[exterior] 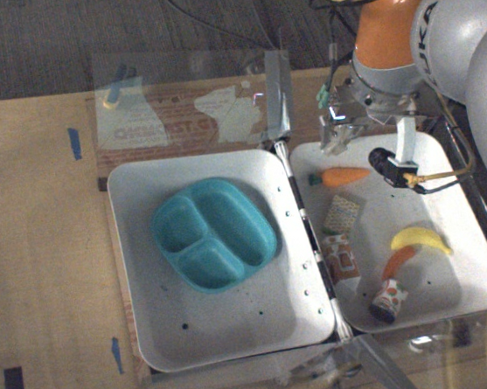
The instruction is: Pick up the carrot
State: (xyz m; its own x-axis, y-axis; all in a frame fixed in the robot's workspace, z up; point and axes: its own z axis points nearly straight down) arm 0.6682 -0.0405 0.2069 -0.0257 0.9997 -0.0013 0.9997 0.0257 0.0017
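Note:
The carrot (344,176) is orange with a small green top and lies on its side near the far left corner of the right bin (465,206). My gripper (339,140) hangs just above and behind the carrot, over the bin's far rim. Nothing shows between the gripper and the carrot, and the carrot rests on the bin floor. The grey arm with its orange band (393,12) reaches in from the upper right.
In the right bin lie a tan cracker (341,213), a snack packet (341,256), a banana (421,240), an orange-red piece (399,260) and a small patterned cup (386,300). A black cable fitting (390,165) hangs right of the carrot. A teal divided plate (215,233) sits in the left bin (139,272).

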